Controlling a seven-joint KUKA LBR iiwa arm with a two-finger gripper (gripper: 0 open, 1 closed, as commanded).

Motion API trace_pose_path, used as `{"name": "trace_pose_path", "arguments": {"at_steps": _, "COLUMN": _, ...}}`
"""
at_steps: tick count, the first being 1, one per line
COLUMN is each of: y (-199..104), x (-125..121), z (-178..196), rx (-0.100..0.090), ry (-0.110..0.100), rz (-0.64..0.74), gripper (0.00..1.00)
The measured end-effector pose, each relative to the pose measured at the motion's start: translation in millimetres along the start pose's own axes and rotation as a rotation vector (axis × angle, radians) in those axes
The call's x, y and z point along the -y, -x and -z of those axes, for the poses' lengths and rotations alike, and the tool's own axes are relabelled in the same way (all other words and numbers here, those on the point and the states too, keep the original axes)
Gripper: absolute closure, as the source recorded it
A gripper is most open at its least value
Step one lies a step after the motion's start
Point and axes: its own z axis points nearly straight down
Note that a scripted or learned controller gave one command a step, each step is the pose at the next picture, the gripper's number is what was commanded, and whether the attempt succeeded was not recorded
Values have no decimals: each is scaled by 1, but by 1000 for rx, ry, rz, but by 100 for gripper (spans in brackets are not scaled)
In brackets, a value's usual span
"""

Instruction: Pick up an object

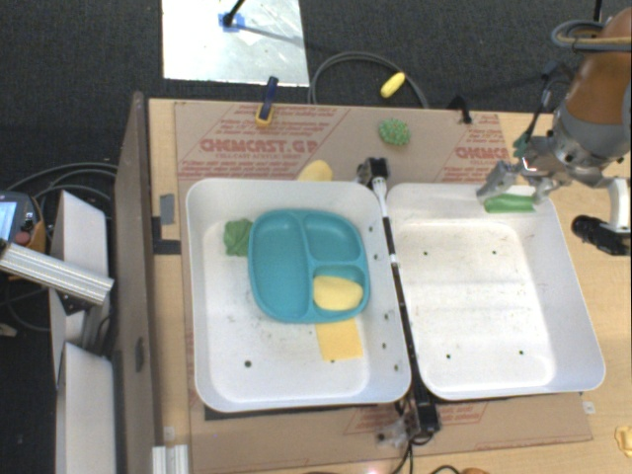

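The gripper (pixel 511 181) hangs over the far right corner of the right bin (pixel 494 304), its pale fingers spread fairly wide. A green elongated object (pixel 510 203) lies just under and beside the fingertips, at the bin's far rim; whether the fingers touch it cannot be told, and it does not sit clearly between them. The rest of that bin's floor shows only a few dark specks.

The left bin (pixel 212 344) is crowded. A teal divided plate (pixel 301 265) takes up its middle, with three compartments. One yellow rounded piece (pixel 338 292) rests in the plate's near right compartment. One flat yellow square (pixel 340 341) lies on the bin floor, touching the plate's near edge and partly tucked under it. One green leafy piece (pixel 237 236) sits against the plate's left side.

Outside the bins, on the cardboard sheet (pixel 237 146), lie one small green lump (pixel 394 131) and one pale yellow piece (pixel 315 172) at the left bin's far rim. A yellow-and-blue clamp (pixel 267 107) sits at the cardboard's far edge. A yellow cap-like item (pixel 392 85) lies on the dark floor beyond. A black strip (pixel 392 255) runs between the two bins.
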Motion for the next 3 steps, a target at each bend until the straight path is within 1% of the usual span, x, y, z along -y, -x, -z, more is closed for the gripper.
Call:
{"name": "trace_pose_path", "arguments": {"at_steps": 1, "y": 0, "x": -1, "z": 11, "rx": 1, "ry": 4, "rz": 3, "gripper": 100}}
{"name": "trace_pose_path", "arguments": {"at_steps": 2, "y": -59, "x": 36, "z": 4, "rx": -3, "ry": -4, "rz": 5, "gripper": 100}}
{"name": "trace_pose_path", "arguments": {"at_steps": 3, "y": -130, "x": 83, "z": 28, "rx": -4, "ry": -3, "rz": 8, "gripper": 100}}
